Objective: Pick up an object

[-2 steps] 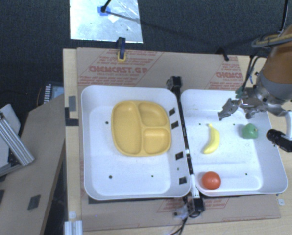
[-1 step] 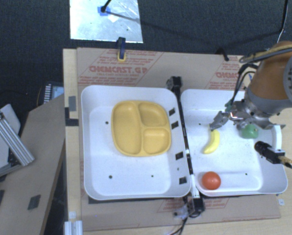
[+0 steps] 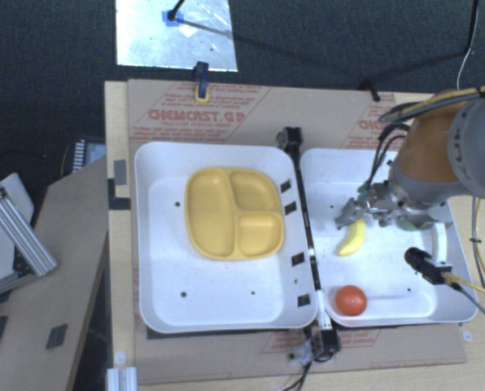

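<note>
Camera view looks down at a slant on the claw (image 3: 358,208), which sits low inside the right bin (image 3: 324,169), just above the top end of the banana (image 3: 353,239). Its metal fingertips are small and blurred against the white floor, so I cannot tell how far apart they stand, nor whether they touch the fruit; nothing can be seen gripped between them. The placement suggests a descent aimed at the banana, the nearest graspable thing, with the wrist angled in from the right because the arm (image 3: 450,157) reaches over that bin's far wall.

The banana lies roughly upright in the picture, near the middle of the right bin. An orange-red ball (image 3: 351,300) rests apart from it in the near left corner of the same bin, close to the divider where the two bins meet. A dark cable connector (image 3: 426,265) hangs off the arm over the bin's right side.

In the left bin (image 3: 157,300) a yellow divided plate (image 3: 233,213) lies flat at the centre, well away from the claw. Both bins sit on brown cardboard (image 3: 251,108) covering the desk.

The arm's bulk hides the right bin's far right corner, and the arm itself is cut off at the frame edge.
</note>
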`<state>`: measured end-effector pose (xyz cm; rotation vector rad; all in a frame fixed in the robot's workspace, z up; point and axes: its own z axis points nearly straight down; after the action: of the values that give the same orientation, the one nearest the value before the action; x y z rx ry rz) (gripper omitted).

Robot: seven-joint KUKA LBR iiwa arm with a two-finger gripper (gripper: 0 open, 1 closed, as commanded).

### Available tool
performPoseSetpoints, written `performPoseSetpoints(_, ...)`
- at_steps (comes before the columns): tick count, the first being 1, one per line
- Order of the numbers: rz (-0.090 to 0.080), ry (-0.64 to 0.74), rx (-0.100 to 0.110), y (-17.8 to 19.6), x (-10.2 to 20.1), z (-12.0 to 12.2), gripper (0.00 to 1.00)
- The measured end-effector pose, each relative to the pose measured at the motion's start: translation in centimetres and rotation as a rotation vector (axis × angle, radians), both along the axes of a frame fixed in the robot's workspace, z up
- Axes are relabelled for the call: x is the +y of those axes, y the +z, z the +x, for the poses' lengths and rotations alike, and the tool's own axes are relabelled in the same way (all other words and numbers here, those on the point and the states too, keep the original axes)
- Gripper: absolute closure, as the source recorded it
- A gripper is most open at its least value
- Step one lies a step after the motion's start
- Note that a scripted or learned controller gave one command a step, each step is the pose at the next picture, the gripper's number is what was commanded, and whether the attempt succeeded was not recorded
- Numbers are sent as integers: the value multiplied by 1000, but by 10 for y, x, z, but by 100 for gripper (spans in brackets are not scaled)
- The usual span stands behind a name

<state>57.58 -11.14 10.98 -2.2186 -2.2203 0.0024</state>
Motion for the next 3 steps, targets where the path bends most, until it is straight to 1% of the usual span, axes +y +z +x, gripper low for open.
performPoseSetpoints(1,0,-1,-2,-27,0,0,0)
performPoseSetpoints(2,-1,-2,-5,-15,0,1,100)
performPoseSetpoints(3,-2,3,-10,47,3,-3,100)
